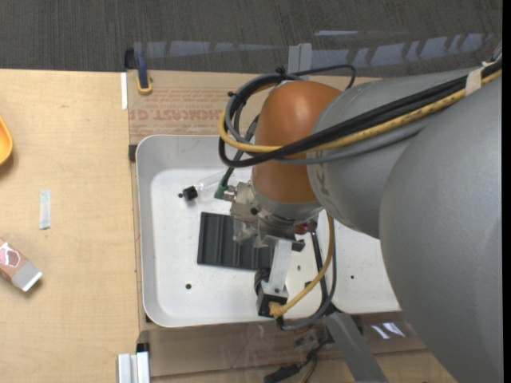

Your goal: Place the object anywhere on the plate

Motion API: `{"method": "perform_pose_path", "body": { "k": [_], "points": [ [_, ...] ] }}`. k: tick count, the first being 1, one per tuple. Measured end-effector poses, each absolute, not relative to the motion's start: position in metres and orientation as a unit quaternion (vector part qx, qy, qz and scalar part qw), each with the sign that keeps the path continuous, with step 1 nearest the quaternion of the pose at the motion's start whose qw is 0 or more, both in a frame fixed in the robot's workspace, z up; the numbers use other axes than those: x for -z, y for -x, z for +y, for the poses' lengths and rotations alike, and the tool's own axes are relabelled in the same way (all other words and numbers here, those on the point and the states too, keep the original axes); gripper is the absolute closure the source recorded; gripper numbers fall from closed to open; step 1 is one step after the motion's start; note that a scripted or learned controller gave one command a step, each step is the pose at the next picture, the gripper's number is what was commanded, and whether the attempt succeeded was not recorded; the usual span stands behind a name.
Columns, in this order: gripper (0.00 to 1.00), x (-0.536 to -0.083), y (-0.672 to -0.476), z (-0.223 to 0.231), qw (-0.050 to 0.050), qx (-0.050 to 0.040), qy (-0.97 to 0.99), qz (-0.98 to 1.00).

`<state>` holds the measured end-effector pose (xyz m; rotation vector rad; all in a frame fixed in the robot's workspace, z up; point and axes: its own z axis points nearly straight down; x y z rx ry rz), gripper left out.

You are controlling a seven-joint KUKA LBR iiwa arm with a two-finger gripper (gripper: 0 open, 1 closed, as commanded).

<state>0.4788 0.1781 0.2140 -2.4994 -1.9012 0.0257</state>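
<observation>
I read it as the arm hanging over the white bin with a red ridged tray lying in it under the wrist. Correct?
Not quite: the ridged tray is black, not red. The camera view shows it lying in the white bin, partly under the arm's wrist.

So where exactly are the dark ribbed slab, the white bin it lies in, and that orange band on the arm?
dark ribbed slab (215, 239), camera view, on its bare left half.
white bin (164, 214), camera view, on the bare floor left of the slab.
orange band (291, 146), camera view, on the middle of its rounded top.

We see a tan bench (72, 158) bearing a white bin (164, 254), with small scattered items (20, 266) to its left.
</observation>
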Motion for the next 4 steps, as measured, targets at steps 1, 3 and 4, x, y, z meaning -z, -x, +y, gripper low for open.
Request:
{"method": "perform_pose_path", "body": {
  "k": [1,3,4],
  "points": [
    [1.00,-0.165,-0.477,0.228,0.000,-0.0053,0.871,-0.492],
    [1.00,-0.197,-0.501,0.228,-0.001,-0.0039,0.935,-0.354],
    [0.00,-0.196,-0.501,0.228,-0.001,-0.0041,0.935,-0.354]
  ]
}}
